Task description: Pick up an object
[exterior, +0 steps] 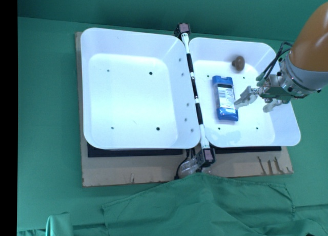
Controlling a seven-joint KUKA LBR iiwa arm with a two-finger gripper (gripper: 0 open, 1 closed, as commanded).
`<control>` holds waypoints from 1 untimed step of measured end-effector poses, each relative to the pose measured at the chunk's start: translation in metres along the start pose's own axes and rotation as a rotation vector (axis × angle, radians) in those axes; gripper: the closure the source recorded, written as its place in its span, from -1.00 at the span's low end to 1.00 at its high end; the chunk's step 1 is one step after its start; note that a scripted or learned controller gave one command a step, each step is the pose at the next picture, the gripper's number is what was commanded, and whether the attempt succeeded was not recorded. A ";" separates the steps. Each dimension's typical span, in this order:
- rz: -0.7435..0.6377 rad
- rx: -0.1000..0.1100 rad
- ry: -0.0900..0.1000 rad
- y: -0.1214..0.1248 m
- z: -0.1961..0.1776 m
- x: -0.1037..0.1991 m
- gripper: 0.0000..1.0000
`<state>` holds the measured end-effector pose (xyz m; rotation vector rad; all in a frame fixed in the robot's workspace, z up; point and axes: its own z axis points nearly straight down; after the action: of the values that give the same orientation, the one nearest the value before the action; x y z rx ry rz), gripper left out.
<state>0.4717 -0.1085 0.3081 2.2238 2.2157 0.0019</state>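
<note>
Over the right bin [287,127], the pincer [254,99] hangs with fingers apart, empty, beside the blue packet [224,98] lying flat. Likely light, stiff and slick; best gripped across its narrow sides.

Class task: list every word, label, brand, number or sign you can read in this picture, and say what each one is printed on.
No text can be read here.
Blue packet in the right bin: its white label carries dark print, too small and blurred to read.
Brown lump: no markings visible.
Left bin: only dark dots, no writing.
</note>
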 end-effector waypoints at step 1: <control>0.000 0.009 0.002 0.027 0.100 -0.005 -1.00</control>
<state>0.4991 -0.1135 0.2077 2.2295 2.2210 -0.0066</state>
